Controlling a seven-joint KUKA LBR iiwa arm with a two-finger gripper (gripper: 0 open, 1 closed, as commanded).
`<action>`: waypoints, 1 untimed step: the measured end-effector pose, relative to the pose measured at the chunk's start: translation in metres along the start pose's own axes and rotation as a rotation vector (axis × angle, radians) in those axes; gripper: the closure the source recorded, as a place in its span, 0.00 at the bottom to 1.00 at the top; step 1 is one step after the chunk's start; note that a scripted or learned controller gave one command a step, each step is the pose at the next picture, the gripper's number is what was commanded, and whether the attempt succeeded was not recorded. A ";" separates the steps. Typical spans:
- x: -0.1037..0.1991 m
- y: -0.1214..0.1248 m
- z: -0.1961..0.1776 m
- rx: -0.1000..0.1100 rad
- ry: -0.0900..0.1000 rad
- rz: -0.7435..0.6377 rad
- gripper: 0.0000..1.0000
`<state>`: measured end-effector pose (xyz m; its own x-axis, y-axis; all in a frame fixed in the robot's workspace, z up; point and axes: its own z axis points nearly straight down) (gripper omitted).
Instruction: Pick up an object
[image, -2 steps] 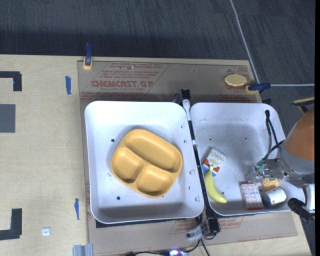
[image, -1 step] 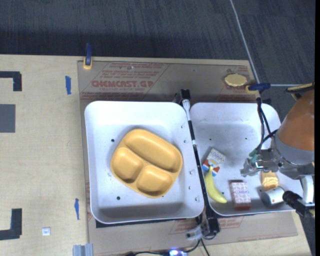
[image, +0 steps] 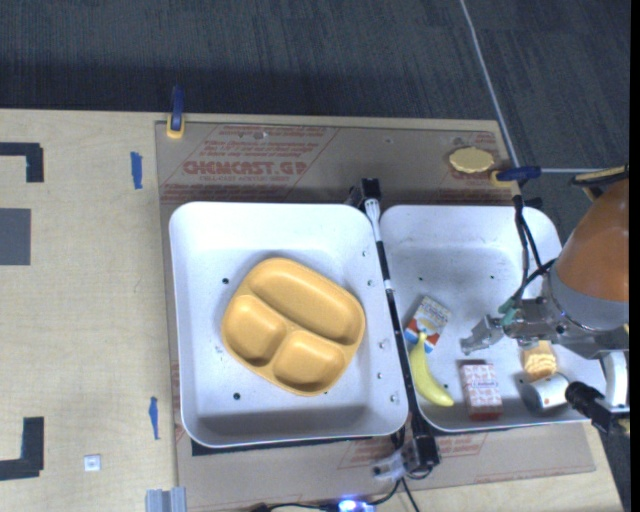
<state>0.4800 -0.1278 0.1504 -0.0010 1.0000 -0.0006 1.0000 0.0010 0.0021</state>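
Observation:
The right bin (image: 455, 250) holds several small things. A yellow banana (image: 427, 377) lies along its left wall, with a colourful packet (image: 430, 318) just above it. Near the front wall sits a red-and-white box (image: 482, 388). To its right are a pale yellow lump (image: 539, 360) and a grey object (image: 545, 396). My gripper (image: 487, 335) hangs low over the bin's right half, just above the box and left of the yellow lump. Nothing shows held in it. The grey arm with its orange band (image: 600, 255) covers the bin's right edge.
The left bin (image: 200, 300) holds a large yellow compartment plate (image: 292, 325). A black divider (image: 385, 290) runs between the bins. A cable (image: 525, 250) drapes over the right bin's back half. A tan disc (image: 472, 160) lies on the cardboard behind.

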 end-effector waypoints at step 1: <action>0.026 0.000 0.064 -0.002 -0.002 0.002 0.00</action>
